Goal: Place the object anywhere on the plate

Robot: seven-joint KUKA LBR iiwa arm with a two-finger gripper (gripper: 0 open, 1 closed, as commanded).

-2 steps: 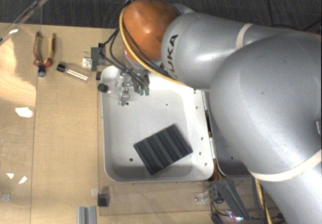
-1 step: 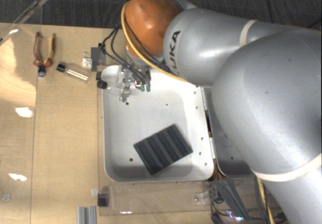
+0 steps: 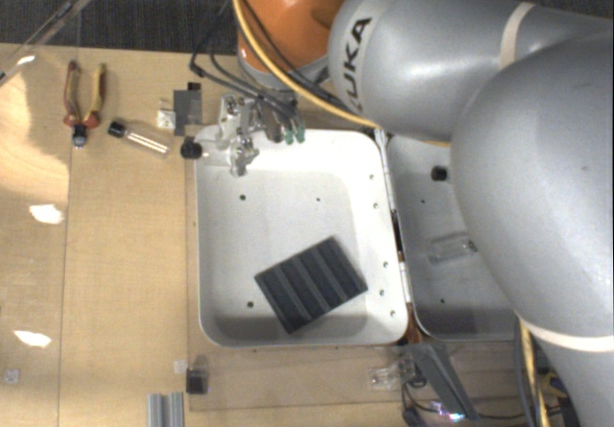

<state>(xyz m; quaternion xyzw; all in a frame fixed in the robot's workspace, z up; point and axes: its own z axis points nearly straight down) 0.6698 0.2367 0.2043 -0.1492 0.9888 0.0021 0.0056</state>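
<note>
Our end effector (image 3: 242, 142) hangs over the far left corner of the left bin (image 3: 216, 320); we cannot tell its state. Near that bin's front lies the dark ribbed block (image 3: 310, 284), flat, long axis slanting toward the far right. We judge it light, stiff; grip across its short sides.

Bright overhead light, glare patches on the bench (image 3: 38, 214) at left; arm slightly blurred.
</note>
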